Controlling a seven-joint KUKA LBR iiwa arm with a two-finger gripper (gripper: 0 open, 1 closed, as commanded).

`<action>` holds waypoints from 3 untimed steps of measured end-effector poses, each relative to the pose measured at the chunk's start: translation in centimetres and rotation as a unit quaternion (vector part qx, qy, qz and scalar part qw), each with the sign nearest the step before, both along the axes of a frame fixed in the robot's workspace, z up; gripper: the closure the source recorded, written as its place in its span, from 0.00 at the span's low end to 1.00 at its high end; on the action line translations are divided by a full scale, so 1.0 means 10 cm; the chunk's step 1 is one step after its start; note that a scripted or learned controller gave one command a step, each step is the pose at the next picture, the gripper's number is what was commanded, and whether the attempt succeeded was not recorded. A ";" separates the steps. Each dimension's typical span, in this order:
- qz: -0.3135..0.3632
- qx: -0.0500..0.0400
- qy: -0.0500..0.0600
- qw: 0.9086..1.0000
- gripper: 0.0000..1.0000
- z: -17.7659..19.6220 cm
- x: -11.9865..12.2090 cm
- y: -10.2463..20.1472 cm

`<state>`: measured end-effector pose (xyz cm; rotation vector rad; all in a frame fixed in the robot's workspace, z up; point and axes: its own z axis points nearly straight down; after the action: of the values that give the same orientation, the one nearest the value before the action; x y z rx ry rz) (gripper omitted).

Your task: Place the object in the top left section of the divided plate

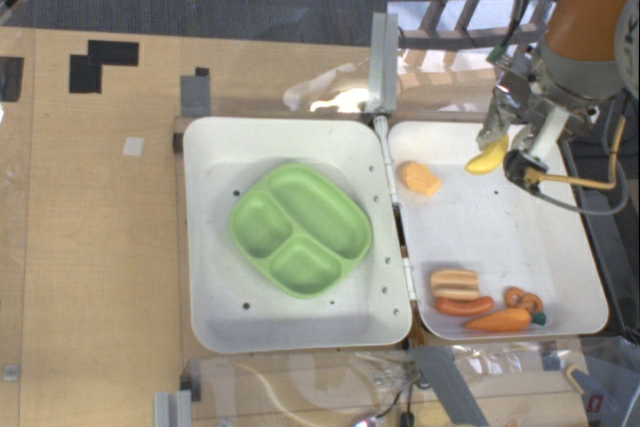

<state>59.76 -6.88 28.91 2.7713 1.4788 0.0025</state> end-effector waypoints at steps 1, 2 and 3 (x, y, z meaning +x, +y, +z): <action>0.067 -0.001 0.000 0.998 1.00 -0.47 0.72 -0.66; 0.243 -0.002 -0.001 0.970 1.00 -0.93 0.72 -1.02; 0.462 -0.002 -0.002 0.887 1.00 -1.20 0.69 -1.12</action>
<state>66.65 -18.07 16.95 1.7725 2.5871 0.0046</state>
